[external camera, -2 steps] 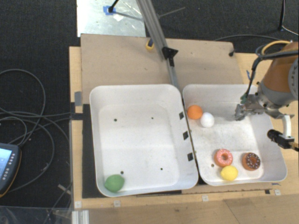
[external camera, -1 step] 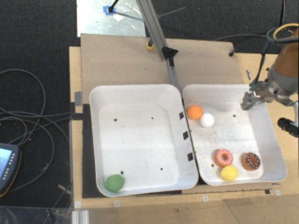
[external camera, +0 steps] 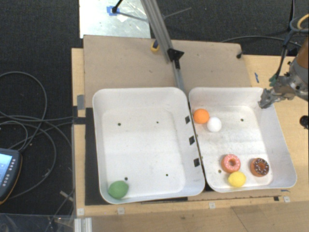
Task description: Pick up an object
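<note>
Right now the gripper (external camera: 266, 102) sits at the upper right corner of the right bin (external camera: 285, 151), just over its rim, and carries nothing; whether it is parted or closed I cannot tell, because it reads as a small grey blur at the end of the arm (external camera: 297, 74) reaching in from the right. Candidates for the pick are spread across two bins on the tabletop (external camera: 125, 62). Inside the right bin an orange ball (external camera: 201, 116) and a white ball (external camera: 214, 124) lie touching each other near the divider side, toward the top. Lower down sit a pink frosted doughnut (external camera: 231, 163), a chocolate doughnut (external camera: 259, 166) just beside it, and a yellow ball (external camera: 236, 179) touching the pink doughnut from below. The left bin (external camera: 104, 129) has a single green ball (external camera: 118, 189) in its lower left corner, well apart from everything else. Round items seem to have rolled to where they rest, which would explain the pairs pressed together. From its corner position the gripper appears parked or starting an approach, with no object chosen yet; the chocolate doughnut looks like the nearest free-standing target, while the touching pairs would likely be harder to close on cleanly.
</note>
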`<state>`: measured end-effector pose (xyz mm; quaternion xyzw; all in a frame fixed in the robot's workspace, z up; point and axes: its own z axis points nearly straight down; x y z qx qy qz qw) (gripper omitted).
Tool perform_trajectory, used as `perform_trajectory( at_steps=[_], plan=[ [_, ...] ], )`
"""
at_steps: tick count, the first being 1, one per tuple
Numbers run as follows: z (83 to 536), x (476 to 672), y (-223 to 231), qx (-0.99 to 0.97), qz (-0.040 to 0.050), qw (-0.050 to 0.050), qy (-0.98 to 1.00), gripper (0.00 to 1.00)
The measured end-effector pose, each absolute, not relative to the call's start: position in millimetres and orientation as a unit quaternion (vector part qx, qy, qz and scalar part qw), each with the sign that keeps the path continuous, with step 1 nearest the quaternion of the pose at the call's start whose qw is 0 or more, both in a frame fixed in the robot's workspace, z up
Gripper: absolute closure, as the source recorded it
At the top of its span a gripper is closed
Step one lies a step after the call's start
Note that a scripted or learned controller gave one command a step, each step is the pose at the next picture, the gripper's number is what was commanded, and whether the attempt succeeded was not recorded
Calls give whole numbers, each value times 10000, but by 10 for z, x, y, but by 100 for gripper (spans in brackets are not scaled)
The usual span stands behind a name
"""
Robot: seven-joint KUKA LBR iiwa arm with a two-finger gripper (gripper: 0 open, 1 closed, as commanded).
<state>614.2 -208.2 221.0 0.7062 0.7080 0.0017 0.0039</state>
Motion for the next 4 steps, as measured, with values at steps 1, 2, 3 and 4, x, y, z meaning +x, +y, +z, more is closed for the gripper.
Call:
perform_trajectory(
  at_steps=[1,2,3,4],
  plan=[
    [2862,6182,-2112,7049,20,46,7093,100],
    [2877,6204,-1568,7033,15,8,7109,100],
    [2695,6118,-986,7033,8,-8,7109,100],
    [2656,6173,-489,7035,13,-3,7107,100]
  ],
)
